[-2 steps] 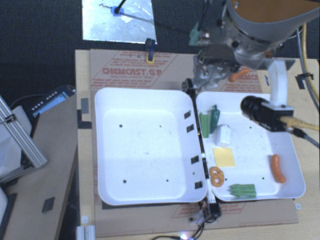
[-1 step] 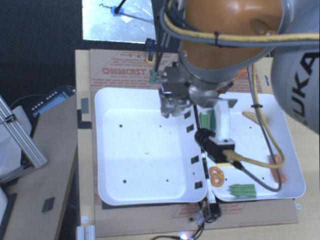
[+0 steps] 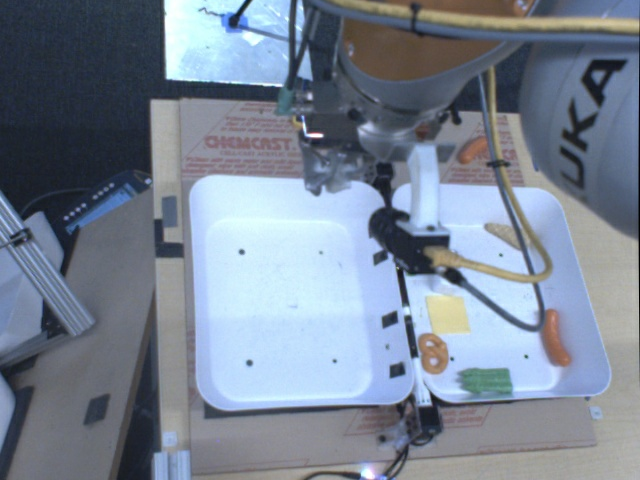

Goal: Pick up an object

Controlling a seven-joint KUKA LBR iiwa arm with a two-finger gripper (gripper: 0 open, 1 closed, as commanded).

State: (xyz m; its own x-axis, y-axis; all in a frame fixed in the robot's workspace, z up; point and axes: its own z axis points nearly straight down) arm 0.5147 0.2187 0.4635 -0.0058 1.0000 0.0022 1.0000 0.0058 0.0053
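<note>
My gripper [image 3: 328, 176] hangs over the far rim of the left bin [image 3: 215, 268], near the divide between the two bins. Nothing shows beneath it or in its grasp. The right bin [image 3: 570, 268] holds a yellow square slice [image 3: 448, 314], a small brown pretzel [image 3: 433, 352], a green ridged piece [image 3: 485, 379], an orange sausage [image 3: 555, 338] by the right wall and a tan piece [image 3: 500, 232] at the back. All of these lie to the right of the gripper and nearer the front. The arm hides the right bin's far left corner.
An orange piece [image 3: 472, 150] lies outside the bins on the cardboard [image 3: 240, 138] behind the right bin. The big grey and orange arm body [image 3: 440, 28] fills the top right. A metal rail [image 3: 40, 278] and a dark device [image 3: 105, 200] sit off the bench to the left.
</note>
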